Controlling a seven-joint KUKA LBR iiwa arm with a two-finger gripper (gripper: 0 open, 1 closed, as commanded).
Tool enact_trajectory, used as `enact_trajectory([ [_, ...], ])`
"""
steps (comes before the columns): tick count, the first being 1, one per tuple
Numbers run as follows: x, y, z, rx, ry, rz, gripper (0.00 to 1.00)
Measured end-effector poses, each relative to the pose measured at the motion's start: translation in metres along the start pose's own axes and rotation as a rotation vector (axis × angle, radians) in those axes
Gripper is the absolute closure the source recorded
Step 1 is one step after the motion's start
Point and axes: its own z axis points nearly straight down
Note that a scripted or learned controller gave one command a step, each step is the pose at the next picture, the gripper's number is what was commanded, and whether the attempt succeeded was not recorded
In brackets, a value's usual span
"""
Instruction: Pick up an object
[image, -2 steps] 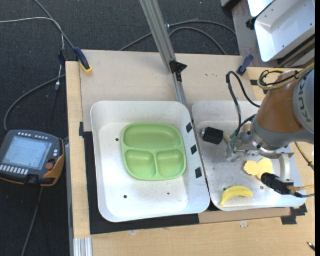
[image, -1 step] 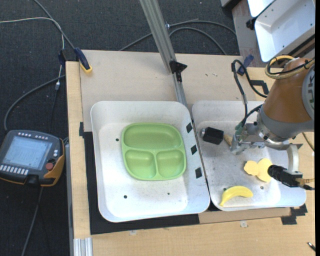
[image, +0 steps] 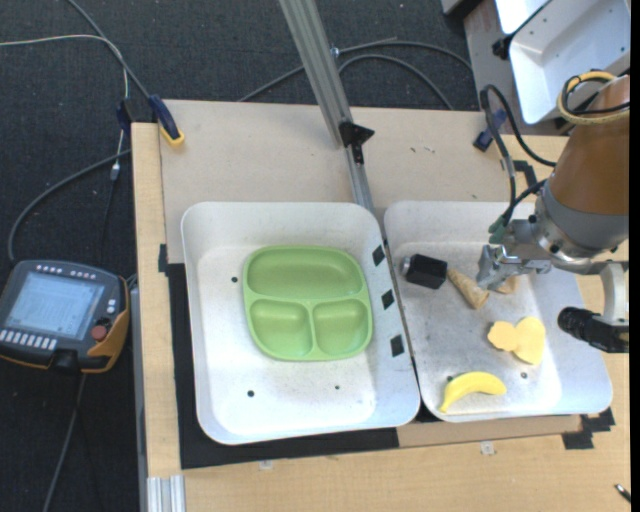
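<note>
The claw (image: 497, 268) hung low in the right bin (image: 560, 400), near its far edge, just beside a tan wedge (image: 467, 289); I couldn't tell its state. Next, probably closing and lifting.

From my remote seat I saw the bench (image: 260, 150) as a pale tan board resting on dark carpet (image: 60, 130). A teach pendant (image: 62, 315) with a lit screen lay on the carpet to the left of the bench, its cable (image: 85, 50) looping away toward the top left. A blue and yellow clamp (image: 166, 122) gripped the bench's far left corner, and a second blue clamp (image: 487, 132) sat near the far right edge. A slanted metal pole (image: 325, 75) ran down from the top centre and ended between the two bins. Black tape (image: 300, 450) showed along the bench under the bins' near edges.
</note>
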Motion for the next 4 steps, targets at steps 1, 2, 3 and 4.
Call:
enact_trajectory([
  [1,0.002,0.0,-0.044,0.001,0.0,0.0,1.0],
  [2,0.061,-0.007,-0.038,0.009,0.003,-0.004,1.0],
  [3,0.121,-0.006,-0.017,0.012,0.004,-0.005,1.0],
  [4,0.179,-0.008,-0.011,0.01,0.003,-0.004,1.0],
])
